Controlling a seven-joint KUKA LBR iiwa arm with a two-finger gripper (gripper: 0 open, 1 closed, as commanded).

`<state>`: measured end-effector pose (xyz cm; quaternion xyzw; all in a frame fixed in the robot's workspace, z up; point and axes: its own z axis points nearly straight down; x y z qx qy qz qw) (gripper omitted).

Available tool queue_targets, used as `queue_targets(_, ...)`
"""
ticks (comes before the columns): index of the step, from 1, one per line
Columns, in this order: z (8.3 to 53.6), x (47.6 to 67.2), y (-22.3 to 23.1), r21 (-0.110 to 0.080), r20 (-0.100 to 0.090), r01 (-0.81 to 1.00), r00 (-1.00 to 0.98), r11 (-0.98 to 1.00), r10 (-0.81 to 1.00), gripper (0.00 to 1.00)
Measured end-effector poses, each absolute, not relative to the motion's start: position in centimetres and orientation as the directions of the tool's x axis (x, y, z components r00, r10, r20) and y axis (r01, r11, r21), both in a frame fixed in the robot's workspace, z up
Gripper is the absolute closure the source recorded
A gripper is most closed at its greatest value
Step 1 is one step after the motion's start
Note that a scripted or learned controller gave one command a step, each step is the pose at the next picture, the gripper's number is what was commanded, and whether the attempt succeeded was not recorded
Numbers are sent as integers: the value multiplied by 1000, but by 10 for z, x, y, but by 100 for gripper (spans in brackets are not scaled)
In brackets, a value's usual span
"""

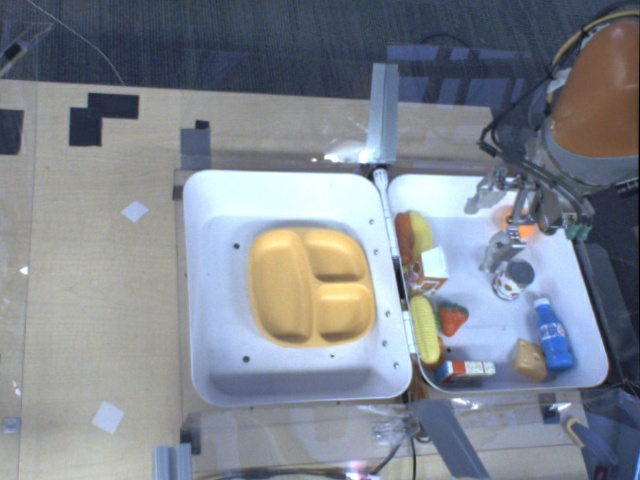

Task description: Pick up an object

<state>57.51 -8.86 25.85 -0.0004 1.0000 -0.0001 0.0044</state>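
Nearest the lens, the gripper (512, 230) is seen hanging over the right bin (470, 228); whether it is released or clenched cannot be told. Just below it a small round white object (509, 284) lies, judged light, hard and prone to roll. Beyond are a glossy blue bottle (551, 334), better taken across its body, and waxy corn (425, 328).

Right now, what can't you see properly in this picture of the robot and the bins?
- The arm: cut off by the camera view's right edge.
- The small round object under the gripper: too small to identify.
- The carton: print too blurred to read.
- The red-capped bottle: label unreadable, too small.
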Motion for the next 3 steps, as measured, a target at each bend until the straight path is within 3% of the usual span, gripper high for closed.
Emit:
queue_targets(1, 144, 637, -112, 2, 2, 131, -991, 991, 131, 0)
queue_targets(2, 111, 640, -122, 1, -7, 157, -988, 988, 157, 0)
queue_targets(3, 106, 633, -99, 2, -9, 141, -990, 990, 141, 0)
